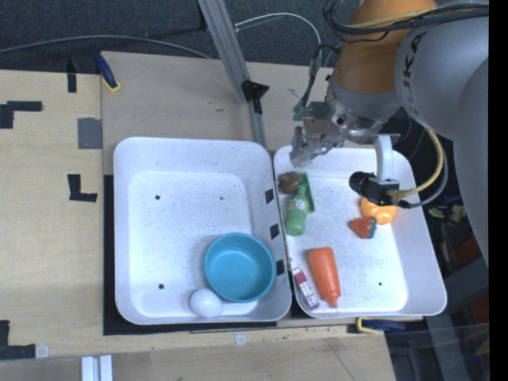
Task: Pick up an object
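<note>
In the left bin (135,213) lie a white ball (205,302) and a blue bowl (239,266). Right of the bowl, a green bottle (297,210) lies just below the pincer (302,159); whether its fingers are apart or together, I cannot tell. An orange bottle (324,274) lies right of the bowl.

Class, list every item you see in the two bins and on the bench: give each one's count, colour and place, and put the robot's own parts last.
bins: two, white, side by side on the bench
bowl: one, blue, left bin, near front
ball: one, white, left bin, front, touching the bowl
bottle: one, green, right bin, left side
brown lump: one, right bin, above the bottle
carrot: one, orange, right bin, front
small packet: one, red and white, beside the carrot
orange toy: one, right bin, right side
arm: one, grey and orange
gripper: one, over the right bin's back left corner
</note>
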You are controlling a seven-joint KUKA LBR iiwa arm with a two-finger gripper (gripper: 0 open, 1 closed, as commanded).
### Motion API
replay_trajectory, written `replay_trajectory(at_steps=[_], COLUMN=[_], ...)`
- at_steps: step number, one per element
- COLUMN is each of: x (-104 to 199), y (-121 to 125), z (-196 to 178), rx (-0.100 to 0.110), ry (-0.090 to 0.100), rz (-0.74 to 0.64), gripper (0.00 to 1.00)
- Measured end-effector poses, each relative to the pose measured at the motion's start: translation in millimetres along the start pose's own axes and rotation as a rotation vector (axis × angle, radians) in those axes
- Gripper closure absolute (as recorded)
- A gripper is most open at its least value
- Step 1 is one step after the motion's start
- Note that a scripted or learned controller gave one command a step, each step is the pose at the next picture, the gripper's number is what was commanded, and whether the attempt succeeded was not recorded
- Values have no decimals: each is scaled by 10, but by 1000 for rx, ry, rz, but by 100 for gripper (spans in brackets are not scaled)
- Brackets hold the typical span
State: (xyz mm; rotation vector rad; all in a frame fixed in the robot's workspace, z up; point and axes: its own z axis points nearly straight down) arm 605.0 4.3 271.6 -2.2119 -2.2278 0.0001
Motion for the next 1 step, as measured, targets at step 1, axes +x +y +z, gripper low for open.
replay_trajectory(at_steps=[1], x=[519], y=[2], z=[234], rx=[3], ry=[-1], rz=[1], gripper=[100])
